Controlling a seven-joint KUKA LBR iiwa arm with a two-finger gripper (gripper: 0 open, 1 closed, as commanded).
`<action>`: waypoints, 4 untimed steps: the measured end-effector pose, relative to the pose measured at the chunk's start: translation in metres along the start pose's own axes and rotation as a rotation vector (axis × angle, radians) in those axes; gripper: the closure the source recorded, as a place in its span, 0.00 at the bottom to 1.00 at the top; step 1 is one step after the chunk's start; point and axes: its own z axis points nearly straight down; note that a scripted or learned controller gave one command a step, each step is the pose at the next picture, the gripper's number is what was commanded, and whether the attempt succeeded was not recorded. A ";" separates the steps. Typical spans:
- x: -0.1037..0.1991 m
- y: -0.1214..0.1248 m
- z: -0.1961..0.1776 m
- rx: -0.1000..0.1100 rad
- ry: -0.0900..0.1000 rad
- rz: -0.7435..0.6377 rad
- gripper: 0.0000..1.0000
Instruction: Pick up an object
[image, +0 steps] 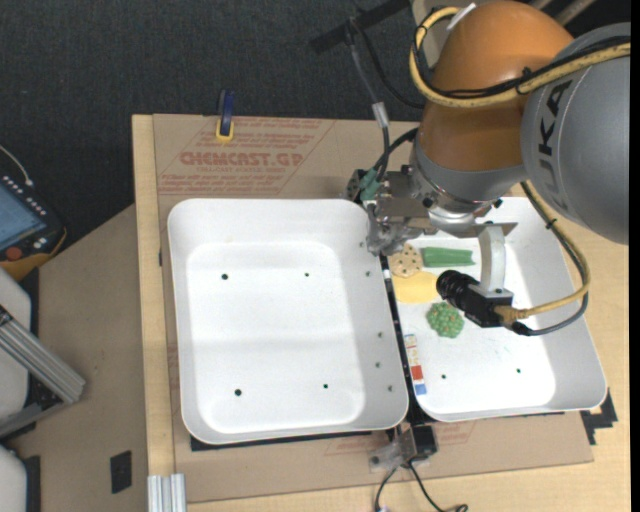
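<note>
Arm (500, 110) sits low over the right bin (540, 385); can't tell the jaw state, wrist blocks the view. Cracker (405, 263), green bar (440, 257), yellow piece (415, 289) and bumpy green ball (446, 320) lie clustered near that bin's left wall.

Four small objects clustered in right bin (520, 385), upper-left part, near wall shared with left bin: tan round disc with dark holes (405, 263), lying flat; green flat bar (450, 257) just beside it, lengthwise across bin; yellow flat piece (416, 289) touching below disc; green knobbly ball (446, 320) near yellow piece, lower right
</note>
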 end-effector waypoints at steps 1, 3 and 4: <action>-0.069 -0.044 0.022 0.013 -0.004 0.014 1.00; -0.218 -0.068 0.065 0.010 -0.004 0.017 1.00; -0.116 -0.064 0.016 0.002 -0.002 -0.001 1.00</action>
